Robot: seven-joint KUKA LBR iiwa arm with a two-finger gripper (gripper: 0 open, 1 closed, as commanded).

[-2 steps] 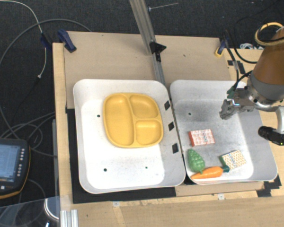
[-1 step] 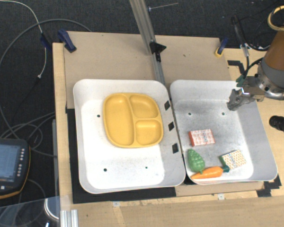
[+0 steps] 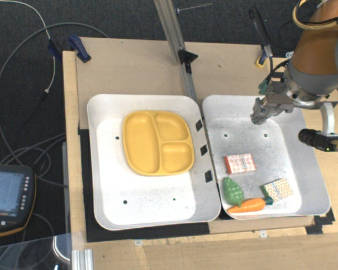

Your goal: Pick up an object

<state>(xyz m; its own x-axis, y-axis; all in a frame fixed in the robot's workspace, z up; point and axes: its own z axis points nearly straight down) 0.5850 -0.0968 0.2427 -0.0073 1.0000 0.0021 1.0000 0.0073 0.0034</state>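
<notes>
Gripper (image 3: 259, 112): fingers' state not discernible, hovering over right bin (image 3: 304, 156); best descend squarely onto the small box (image 3: 240, 163), well clear of neighbours.

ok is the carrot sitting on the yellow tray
No, the carrot lies in the right bin near its front edge, while the yellow tray sits in the left bin.
</notes>
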